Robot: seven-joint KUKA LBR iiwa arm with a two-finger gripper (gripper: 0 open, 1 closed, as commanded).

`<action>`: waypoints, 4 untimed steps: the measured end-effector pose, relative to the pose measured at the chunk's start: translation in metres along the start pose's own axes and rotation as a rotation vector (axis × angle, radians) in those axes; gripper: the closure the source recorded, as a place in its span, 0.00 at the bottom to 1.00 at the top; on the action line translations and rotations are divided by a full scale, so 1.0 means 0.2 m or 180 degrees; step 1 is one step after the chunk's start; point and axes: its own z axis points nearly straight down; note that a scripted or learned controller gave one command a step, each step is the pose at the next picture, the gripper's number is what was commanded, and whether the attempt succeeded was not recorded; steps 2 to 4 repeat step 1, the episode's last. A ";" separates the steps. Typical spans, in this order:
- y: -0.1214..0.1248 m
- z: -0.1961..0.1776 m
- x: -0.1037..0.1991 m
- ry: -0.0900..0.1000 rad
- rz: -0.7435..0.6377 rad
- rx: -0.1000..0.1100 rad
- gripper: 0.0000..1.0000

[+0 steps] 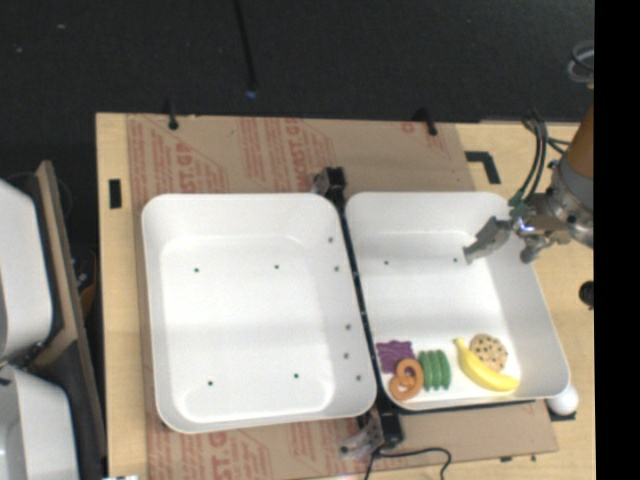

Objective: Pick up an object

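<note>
Along the near edge of the right bin (420,223) lie several small toys: a purple piece (394,352), an orange ring (407,379), a green ridged piece (435,368), a yellow banana (484,370) and a brown speckled cookie (489,349) resting against the banana. My gripper (508,241) hangs over the far right part of this bin, well above and behind the toys. Its two fingers are spread apart, one grey finger (487,237) pointing left, with nothing between them.
The left bin (245,308) sits beside the right one on a cardboard sheet (250,153). Black clips (329,181) hold the bins at the far and near seams. White shapes (20,298) stand at the left edge beyond a wooden board.
</note>
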 end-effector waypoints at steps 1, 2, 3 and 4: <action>0.55 0.43 0.10 0.0004 -0.0010 0.0020 0.00; 0.55 0.43 0.10 0.0004 -0.0010 0.0020 0.00; 0.55 0.43 0.10 0.0004 -0.0010 0.0020 0.00; 0.55 0.43 0.10 0.0004 -0.0010 0.0020 0.00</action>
